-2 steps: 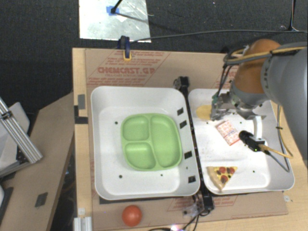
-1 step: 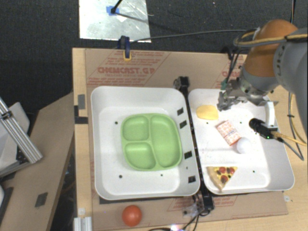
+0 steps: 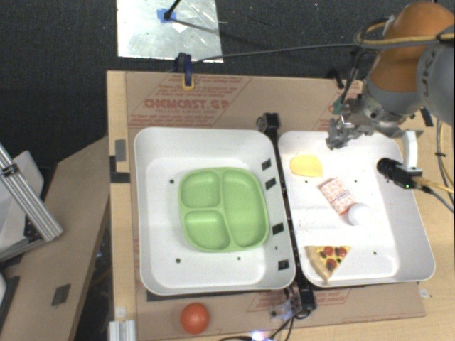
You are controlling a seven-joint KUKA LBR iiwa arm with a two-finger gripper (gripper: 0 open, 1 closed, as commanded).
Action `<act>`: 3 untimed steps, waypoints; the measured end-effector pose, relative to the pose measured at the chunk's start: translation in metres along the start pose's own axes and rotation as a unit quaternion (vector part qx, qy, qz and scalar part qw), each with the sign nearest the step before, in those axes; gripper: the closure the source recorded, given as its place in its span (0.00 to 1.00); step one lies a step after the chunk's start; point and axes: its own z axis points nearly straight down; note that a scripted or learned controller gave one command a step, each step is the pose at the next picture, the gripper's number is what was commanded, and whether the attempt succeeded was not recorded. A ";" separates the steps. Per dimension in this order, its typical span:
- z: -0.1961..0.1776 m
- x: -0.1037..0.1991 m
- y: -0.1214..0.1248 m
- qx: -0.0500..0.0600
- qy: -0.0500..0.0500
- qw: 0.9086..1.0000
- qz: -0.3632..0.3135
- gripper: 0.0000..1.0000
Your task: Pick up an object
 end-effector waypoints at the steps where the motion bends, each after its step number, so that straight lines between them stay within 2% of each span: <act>1: -0.050 0.000 0.002 0.000 0.000 1.000 0.000 1.00; 3: -0.045 0.115 -0.021 0.004 0.001 1.000 -0.002 1.00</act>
